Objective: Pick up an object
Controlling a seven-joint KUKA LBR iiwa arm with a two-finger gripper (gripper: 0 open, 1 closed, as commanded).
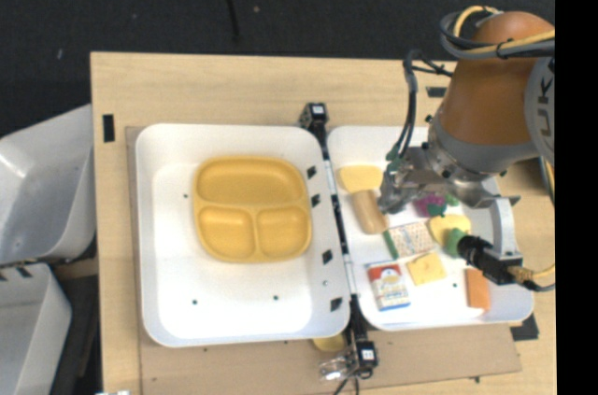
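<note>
My gripper hangs low over the right bin, among the small objects there. Directly around it lie a tan bread-like piece, a pale yellow slab and a printed card. A purple item shows just right of the gripper, partly hidden by the arm. Further forward sit a red and white carton, a yellow cheese wedge, a yellow-green piece and an orange block. The arm's bulk hides the bin's far right part.
The left bin holds a yellow divided plate in its middle. A black clip and a divider strip run between the two bins. The wooden bench borders both bins, with a white container at far left.
</note>
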